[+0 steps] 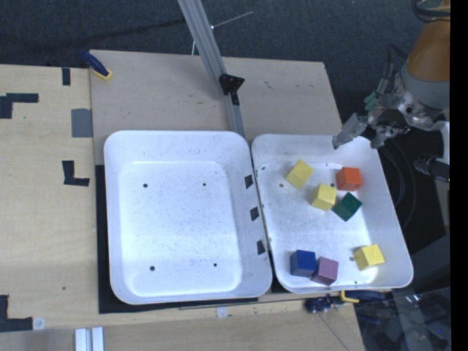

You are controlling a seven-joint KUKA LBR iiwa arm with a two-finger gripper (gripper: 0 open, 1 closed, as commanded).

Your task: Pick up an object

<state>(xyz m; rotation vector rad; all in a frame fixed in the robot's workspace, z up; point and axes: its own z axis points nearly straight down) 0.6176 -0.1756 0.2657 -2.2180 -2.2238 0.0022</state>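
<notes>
We see the gripper (351,134) hanging over the right bin's (274,258) top right corner, the arm (428,57) slanting in from the right; we cannot tell its state. Below lie small, matte blocks: three yellow, an orange block (349,178), dark green, blue, purple. The left bin (117,189) is speckled white plastic.
</notes>
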